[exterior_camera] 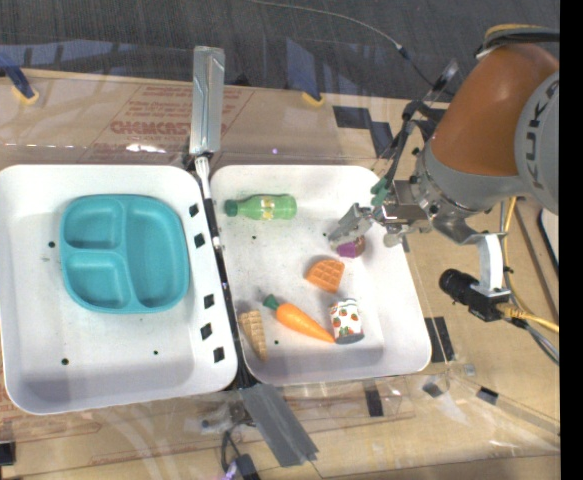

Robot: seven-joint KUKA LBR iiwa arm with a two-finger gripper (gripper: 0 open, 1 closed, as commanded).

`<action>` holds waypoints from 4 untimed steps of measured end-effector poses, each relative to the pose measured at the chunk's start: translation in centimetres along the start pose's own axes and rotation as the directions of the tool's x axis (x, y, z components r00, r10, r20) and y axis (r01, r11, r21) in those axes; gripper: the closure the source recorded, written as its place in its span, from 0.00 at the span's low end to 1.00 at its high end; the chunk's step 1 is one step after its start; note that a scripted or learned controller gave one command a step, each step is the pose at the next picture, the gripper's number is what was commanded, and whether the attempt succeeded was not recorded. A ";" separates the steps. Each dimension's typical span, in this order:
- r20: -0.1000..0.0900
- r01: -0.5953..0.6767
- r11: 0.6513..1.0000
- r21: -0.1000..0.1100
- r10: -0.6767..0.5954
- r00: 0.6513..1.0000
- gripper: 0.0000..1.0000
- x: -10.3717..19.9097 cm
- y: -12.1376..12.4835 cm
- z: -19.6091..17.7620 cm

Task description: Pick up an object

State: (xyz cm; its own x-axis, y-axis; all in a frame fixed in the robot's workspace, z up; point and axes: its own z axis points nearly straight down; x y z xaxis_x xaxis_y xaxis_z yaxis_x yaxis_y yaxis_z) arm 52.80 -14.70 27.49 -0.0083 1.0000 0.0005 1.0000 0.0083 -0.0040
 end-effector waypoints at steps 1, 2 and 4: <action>-0.002 -0.004 1.000 0.003 0.004 1.000 0.00 0.6 3.6 16.2; 0.004 0.157 0.988 -0.007 -0.157 0.988 0.00 -5.6 -0.2 9.0; 0.002 0.258 0.966 -0.005 -0.258 0.966 1.00 -2.2 -2.1 17.2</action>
State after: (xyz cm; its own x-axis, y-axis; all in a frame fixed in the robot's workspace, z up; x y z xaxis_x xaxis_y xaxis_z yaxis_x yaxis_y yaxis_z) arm 50.61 -16.90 10.26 -0.2664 0.9639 -0.0001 0.9639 0.2664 0.0012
